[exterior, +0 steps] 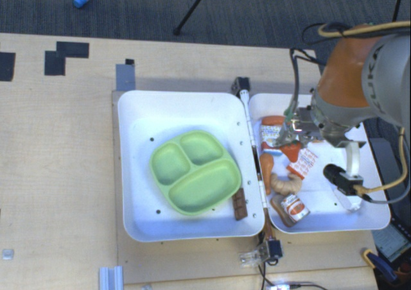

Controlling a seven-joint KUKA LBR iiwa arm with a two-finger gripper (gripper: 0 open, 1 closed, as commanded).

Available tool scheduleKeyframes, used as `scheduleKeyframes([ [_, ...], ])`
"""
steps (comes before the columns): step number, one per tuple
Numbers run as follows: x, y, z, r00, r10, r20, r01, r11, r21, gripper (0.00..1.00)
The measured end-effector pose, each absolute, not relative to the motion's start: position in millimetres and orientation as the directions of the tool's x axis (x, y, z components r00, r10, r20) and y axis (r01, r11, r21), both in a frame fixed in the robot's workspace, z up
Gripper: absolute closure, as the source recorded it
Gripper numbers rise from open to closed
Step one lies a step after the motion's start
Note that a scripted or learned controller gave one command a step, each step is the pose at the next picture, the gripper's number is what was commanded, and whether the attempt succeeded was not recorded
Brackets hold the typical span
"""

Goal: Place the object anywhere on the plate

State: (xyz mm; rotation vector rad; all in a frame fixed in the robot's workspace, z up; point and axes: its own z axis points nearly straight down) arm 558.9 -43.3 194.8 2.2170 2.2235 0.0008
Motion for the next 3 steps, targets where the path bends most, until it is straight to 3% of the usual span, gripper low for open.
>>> scheduleKeyframes([
  [1,599.8,14.3,184.4,-0.006,1.0,0.001,1.0,0.006,0.002,1.0],
  [2,558.1,10.1,184.3,-0.003,1.0,0.0,1.0,0.003,0.001,1.0],
  [3,497.5,39.0,184.1,-0.004,1.0,0.001,1.0,0.004,0.0,1.0],
])
